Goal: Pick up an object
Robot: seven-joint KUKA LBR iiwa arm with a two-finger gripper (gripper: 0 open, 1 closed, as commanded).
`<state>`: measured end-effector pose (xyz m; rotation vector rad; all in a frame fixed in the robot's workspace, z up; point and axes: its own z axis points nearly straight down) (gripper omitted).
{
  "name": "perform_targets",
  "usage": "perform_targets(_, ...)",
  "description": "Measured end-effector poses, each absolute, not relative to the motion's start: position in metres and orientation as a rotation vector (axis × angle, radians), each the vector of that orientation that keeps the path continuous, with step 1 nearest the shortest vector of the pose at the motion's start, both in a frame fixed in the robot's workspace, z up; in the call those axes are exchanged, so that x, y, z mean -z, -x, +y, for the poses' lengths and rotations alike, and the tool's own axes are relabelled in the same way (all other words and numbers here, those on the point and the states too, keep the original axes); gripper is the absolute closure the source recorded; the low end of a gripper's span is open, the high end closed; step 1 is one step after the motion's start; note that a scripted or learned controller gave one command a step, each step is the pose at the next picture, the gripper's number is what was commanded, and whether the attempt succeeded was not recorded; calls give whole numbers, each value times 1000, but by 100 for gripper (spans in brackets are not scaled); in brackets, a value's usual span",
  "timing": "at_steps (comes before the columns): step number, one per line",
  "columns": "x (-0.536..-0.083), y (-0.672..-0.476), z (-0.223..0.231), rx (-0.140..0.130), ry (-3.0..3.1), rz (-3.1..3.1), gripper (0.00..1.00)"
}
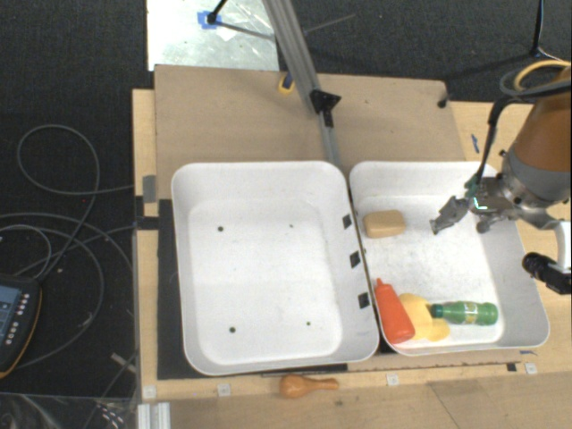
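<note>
Bench with two shallow white bins side by side. Left bin (259, 266): bare floor with a few dark specks. Right bin (447, 257): four items. A tan block, sponge-like, (384, 223) lies near the upper left corner, just beside the dividing wall. Along the near wall, an orange-red bottle (393, 311) lies tilted with its narrow cap toward the far side; touching its right flank is a yellow object (424, 318), rounded, exact kind hard to tell; a green bottle (465, 312) lies on its side across the yellow object's right end, pointing toward the right wall. The three form one tight cluster. The grey arm with orange band (545, 141) enters from the right over the right bin's upper right part. The gripper (444, 220) hangs above bare bin floor, well apart from the cluster and to the right of the tan block, with clear space between; whether its fingers are parted or closed I cannot tell, and nothing is seen between them. Outside the bins: an orange-brown pear-shaped item (304, 384) on the bench edge in front of the left bin; a metal pole (299, 56) slanting in from the far side; cables (54, 231) and a handheld pendant (13, 315) on the dark floor at left.
</note>
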<state>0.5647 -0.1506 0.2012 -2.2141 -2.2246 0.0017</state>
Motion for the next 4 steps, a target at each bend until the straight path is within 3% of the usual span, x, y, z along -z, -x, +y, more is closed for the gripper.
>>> perform_targets(1, -203, -566, -151, 2, 2218, -2226, 0)
perform_targets(4, -89, -566, -158, -1, 2220, -2220, 0)
